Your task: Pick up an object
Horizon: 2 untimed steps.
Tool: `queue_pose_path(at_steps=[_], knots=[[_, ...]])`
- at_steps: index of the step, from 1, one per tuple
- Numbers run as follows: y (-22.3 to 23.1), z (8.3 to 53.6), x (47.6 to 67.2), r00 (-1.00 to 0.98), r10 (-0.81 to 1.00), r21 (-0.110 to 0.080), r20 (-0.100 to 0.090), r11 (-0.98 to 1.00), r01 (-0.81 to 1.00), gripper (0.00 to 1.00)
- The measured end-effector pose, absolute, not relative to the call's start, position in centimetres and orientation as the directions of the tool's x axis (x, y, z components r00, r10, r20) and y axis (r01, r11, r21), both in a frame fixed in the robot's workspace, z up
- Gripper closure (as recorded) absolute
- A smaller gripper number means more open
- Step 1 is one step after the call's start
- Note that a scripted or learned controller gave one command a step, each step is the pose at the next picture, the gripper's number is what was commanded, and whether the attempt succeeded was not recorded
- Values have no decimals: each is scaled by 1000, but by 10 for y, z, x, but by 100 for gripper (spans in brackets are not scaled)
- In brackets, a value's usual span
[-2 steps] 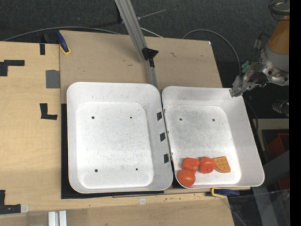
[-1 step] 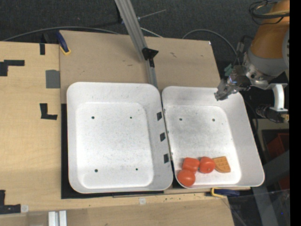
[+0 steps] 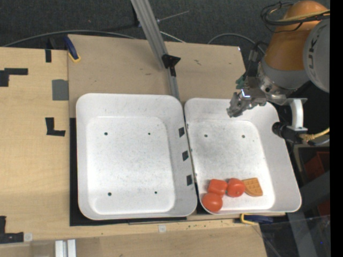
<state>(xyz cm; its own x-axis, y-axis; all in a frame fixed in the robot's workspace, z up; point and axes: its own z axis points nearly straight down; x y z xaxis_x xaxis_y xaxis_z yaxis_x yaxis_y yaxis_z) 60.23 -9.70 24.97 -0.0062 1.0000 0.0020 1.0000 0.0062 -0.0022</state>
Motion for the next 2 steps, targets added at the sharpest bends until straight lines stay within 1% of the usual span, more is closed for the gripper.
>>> queue_pose_path(at_steps=[1, 2], knots=[[-40, 255, 607, -8, 1000, 0, 2, 8, 1000, 100], [13, 239, 614, -7, 1000, -4, 1, 7, 1000, 100]])
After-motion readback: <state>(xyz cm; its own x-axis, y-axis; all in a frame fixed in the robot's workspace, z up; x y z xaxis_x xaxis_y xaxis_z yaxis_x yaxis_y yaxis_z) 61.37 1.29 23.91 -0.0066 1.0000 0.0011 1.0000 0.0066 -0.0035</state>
